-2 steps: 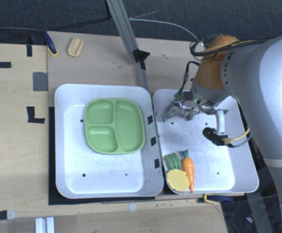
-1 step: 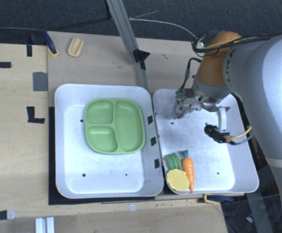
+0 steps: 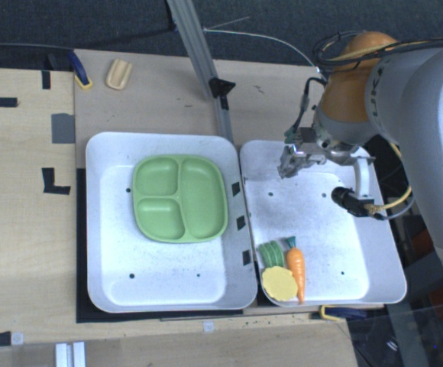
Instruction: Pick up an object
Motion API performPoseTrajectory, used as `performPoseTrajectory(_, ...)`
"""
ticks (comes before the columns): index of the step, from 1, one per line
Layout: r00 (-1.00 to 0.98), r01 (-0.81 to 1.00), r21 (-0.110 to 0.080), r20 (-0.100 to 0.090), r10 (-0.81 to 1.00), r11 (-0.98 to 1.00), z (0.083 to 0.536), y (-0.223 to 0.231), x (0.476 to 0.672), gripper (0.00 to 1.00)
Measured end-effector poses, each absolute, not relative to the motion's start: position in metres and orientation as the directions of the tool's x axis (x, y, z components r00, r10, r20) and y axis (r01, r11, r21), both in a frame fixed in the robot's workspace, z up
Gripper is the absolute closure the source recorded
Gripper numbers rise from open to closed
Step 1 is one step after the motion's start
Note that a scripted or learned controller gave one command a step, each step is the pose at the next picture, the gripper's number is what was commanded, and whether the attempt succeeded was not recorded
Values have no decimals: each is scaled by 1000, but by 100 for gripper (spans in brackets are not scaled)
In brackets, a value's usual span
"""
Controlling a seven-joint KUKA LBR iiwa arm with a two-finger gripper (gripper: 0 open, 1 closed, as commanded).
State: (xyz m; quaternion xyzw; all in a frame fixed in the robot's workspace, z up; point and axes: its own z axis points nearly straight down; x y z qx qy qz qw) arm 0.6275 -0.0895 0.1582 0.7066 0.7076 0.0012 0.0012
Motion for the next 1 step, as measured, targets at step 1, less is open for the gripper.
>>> performPoseTrajectory(1, -2, 1000, 5, -1, 1000, 2, 221, -86, 630, 100)
